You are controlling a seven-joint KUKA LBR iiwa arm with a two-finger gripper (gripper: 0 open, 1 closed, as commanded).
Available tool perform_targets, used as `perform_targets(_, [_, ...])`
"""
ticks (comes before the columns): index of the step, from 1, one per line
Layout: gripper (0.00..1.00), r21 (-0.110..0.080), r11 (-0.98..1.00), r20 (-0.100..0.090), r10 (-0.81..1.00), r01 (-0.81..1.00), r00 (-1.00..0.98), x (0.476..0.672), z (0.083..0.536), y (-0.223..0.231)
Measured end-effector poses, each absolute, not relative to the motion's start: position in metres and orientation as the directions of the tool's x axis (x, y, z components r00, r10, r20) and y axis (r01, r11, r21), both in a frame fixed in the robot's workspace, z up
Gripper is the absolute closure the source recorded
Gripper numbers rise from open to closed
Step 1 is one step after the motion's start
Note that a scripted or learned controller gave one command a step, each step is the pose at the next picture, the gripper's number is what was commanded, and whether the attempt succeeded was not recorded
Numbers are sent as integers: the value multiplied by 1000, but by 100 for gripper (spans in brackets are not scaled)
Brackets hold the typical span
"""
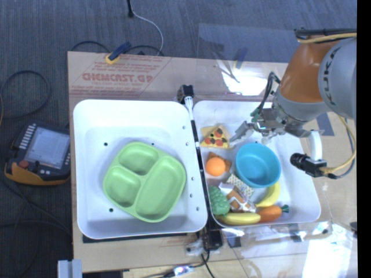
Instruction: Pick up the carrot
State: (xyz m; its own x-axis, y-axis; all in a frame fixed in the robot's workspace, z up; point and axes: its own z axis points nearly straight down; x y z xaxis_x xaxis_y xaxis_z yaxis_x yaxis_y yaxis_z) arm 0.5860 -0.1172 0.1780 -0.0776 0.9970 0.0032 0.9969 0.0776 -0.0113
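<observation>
The carrot [270,213], orange with a green tip, lies at the near edge of the right bin [304,198], between two bananas. My gripper [253,132] hangs over the far part of that bin, just beyond the rim of a blue bowl [258,164] and well away from the carrot. Its fingers [238,134] are spread open with nothing between them.
Around the carrot are a yellow banana [240,218], a second banana [270,196], a green broccoli piece [217,201] and small snack items. An orange [215,165] and a pizza slice [215,136] lie by the divider. The left bin [93,126] holds a green divided plate [145,181].
</observation>
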Motion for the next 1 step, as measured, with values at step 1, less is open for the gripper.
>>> perform_targets(1, [0, 20, -130, 0, 991, 991, 130, 567, 95, -101])
